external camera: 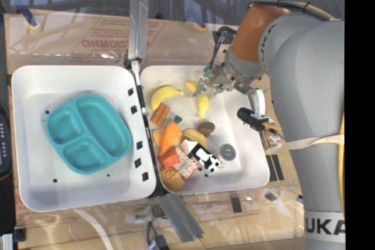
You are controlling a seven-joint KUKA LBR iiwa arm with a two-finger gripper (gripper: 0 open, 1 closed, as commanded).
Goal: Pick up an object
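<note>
Down in the right bin (252,170), near its far wall: the hand (205,86), reaching in from the right on a grey arm (304,67) with an orange band (255,29). Fingers open or closed? Cannot tell, too small and cluttered from this angle. Right under the hand, two small yellow pieces (202,103), one beside the other, close enough that touching or apart cannot be told. No object seen clamped between fingers.

Just left of that, a banana (164,94) lying curved by the bin's left wall. Below it, a small brown block (160,115), then a carrot (170,136) with a green top. Near the middle, a brown oval lump (205,127), and toward the right a grey round disc (227,153) flat on the bin floor. Crowded into the near left corner: a red carton (181,162), a black-and-white cow toy (205,160), a bread-like lump (170,178).

Over in the left bin (35,184), a teal divided plate (88,133), sitting flat, well apart from everything else. Both bins side by side on the counter (76,32).
</note>
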